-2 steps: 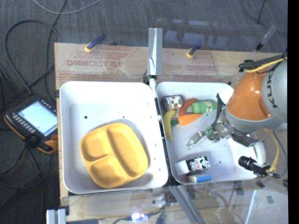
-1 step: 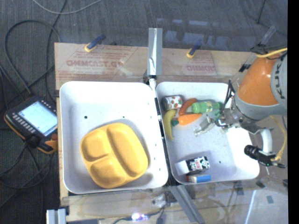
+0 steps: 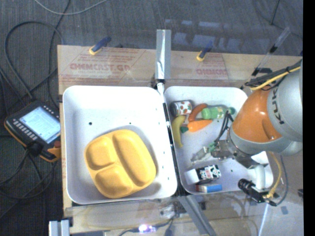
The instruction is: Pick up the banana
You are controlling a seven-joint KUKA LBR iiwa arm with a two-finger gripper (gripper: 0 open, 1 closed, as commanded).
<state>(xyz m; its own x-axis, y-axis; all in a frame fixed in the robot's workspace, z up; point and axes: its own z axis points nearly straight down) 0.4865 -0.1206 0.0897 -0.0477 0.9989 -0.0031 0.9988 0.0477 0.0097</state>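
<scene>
The banana (image 3: pixel 177 129) lies in the right bin (image 3: pixel 236 95), close against the wall it shares with the left bin (image 3: pixel 74 146), just below a small tin can (image 3: pixel 181 107) and touching a carrot (image 3: pixel 198 126) on its right. The gripper (image 3: pixel 201 154) hovers low over the bin floor, right of and below the banana and apart from it, with nothing seen between its fingers; how far they are spread cannot be told. A yellow compartment tray (image 3: pixel 120 162) sits in the left bin.
</scene>
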